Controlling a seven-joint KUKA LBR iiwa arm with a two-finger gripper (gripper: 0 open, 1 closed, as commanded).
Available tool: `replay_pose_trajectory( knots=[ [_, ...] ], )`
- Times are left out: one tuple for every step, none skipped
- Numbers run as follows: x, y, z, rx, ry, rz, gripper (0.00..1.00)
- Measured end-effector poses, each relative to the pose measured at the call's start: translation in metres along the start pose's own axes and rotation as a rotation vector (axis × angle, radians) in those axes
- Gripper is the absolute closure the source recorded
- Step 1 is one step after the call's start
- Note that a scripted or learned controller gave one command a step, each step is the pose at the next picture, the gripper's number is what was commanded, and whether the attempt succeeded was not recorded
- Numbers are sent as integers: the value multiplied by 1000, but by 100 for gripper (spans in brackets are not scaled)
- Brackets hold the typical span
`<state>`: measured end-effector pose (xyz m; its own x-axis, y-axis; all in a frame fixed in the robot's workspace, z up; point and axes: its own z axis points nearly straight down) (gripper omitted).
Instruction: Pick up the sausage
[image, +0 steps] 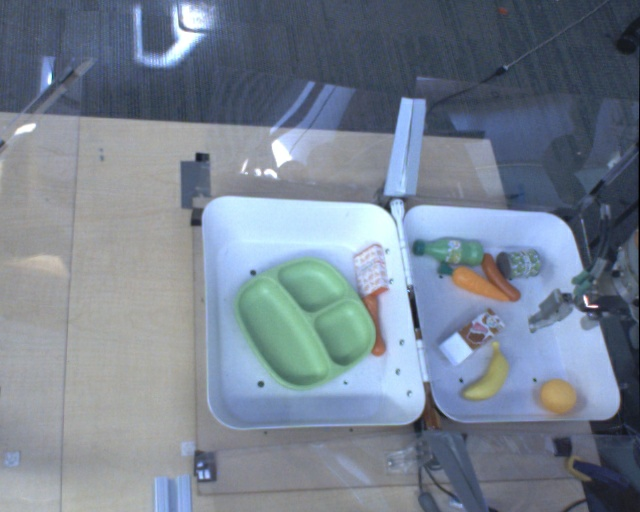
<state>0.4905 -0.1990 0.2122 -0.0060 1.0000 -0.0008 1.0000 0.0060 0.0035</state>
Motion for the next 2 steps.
replay_pose_trajectory(
  knots=[
    [28, 43, 96, -41, -6, 177, 0],
    [24, 123, 105, -42, -6, 163, 0]
  ],
)
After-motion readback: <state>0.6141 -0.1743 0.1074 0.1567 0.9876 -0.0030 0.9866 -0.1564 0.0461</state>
